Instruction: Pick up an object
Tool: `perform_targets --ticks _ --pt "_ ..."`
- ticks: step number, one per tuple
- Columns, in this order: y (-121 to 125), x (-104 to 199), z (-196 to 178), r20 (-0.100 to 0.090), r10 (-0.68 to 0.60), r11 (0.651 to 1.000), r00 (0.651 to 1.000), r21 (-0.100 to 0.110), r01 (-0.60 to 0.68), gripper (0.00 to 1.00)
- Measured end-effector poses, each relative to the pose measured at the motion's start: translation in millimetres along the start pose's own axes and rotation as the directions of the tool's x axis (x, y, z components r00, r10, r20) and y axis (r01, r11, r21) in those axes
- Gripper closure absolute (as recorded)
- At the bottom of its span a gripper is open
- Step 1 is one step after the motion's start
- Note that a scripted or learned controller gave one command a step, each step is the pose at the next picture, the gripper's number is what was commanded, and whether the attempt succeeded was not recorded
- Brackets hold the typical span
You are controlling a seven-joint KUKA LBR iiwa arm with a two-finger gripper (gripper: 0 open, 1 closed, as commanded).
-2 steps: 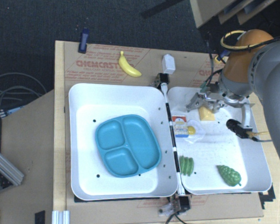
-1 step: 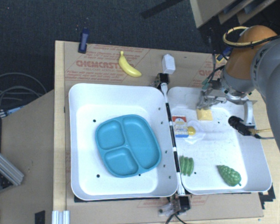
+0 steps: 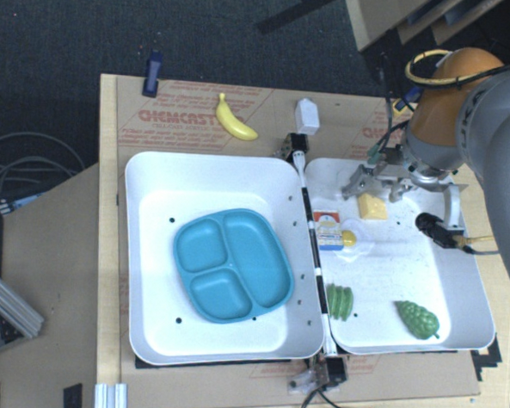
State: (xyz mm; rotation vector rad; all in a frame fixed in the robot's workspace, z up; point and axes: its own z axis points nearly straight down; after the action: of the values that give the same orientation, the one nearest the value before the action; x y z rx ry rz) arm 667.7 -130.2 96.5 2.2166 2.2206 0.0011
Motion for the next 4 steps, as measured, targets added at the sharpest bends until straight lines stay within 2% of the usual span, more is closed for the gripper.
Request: perform_targets --ticks 1,2,3,4 --pt "-1 1 12 -0.002 0.001 1.0 1.0 0.005 -0.001 0.0" --pt "2 1 -2 0.0 -0.001 1.0 1.0 -0.005 0.001 1.0" --pt "0 1 0 -0.001 -0.001 1.0 1.0 -0.001 0.001 0.0" --pt "-2 5 12 -0.003 0.001 1.0 1.0 0.006 -0.001 0.0"
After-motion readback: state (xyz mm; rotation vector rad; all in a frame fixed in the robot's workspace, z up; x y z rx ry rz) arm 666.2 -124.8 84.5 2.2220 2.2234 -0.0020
